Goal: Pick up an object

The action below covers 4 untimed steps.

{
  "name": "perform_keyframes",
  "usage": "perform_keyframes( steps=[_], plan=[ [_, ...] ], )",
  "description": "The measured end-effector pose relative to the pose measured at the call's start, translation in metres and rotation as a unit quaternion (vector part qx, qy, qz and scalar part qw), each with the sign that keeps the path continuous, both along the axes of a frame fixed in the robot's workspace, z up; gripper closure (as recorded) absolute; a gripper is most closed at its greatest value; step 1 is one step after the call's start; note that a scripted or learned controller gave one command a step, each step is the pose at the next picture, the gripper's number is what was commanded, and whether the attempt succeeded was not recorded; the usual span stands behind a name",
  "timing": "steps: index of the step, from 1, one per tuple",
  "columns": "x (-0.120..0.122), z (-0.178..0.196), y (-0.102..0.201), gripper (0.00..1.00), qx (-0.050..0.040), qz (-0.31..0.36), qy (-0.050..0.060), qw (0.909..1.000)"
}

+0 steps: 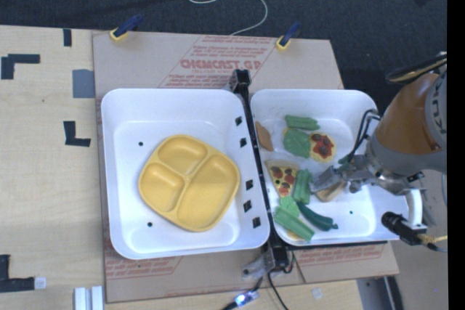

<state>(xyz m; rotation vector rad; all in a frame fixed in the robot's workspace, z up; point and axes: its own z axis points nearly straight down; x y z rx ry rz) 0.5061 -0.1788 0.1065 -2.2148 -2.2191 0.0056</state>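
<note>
Toys (301, 185) lay heaped in the right bin (363, 225), looking light, soft and rubbery, best pinched across a narrow green piece. Whether the jaws (327, 184) among them were clenched, I couldn't tell.

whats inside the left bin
The left bin holds one yellow divided plate with three compartments, all bare. The bin floor under the plate is covered, so anything beneath it cannot be seen.

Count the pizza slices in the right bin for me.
2: one pizza slice toward the bin's far middle beside a green piece, another pizza slice near the divider. More could lie hidden under the green pieces or the gripper.
</note>
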Motion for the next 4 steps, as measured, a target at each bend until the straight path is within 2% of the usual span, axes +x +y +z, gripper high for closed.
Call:
perform_keyframes(
  steps=[1, 2, 4],
  plan=[
    [0.001, -0.020, 0.000, 0.00, -0.0012, -0.001, -0.004, 1.0000],
    [0.001, -0.011, 0.000, 1.00, -0.0020, -0.001, -0.004, 1.0000],
    [-0.007, 0.077, -0.008, 1.00, -0.0016, -0.001, -0.005, 1.0000]
  ],
)
